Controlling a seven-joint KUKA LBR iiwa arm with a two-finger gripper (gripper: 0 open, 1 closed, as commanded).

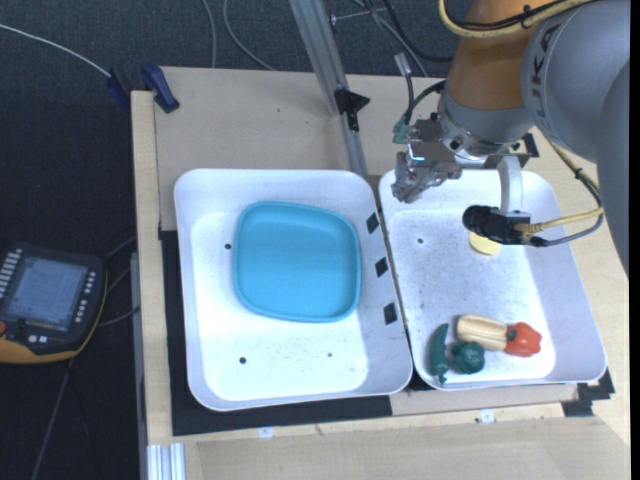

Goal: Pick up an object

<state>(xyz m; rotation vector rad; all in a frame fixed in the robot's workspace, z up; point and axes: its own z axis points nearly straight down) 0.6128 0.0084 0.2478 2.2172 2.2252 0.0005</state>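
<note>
My gripper (412, 184) hangs over the far left corner of the right bin (570, 298), with nothing visible in it. A yellow object (487, 245) lies near the bin's far middle, partly hidden under a black cable fitting (497, 220) on the arm. At the bin's near edge sit a green toy (456, 354), a tan piece (481, 330) and a red piece (523, 340), touching one another. A blue plate (297, 260) lies flat in the left bin (205, 298).
A slanted metal pole (325, 58) stands behind the bins, close to the gripper's left. The arm's grey and orange body (520, 48) fills the upper right. A handheld pendant (45, 298) lies on the floor at left.
</note>
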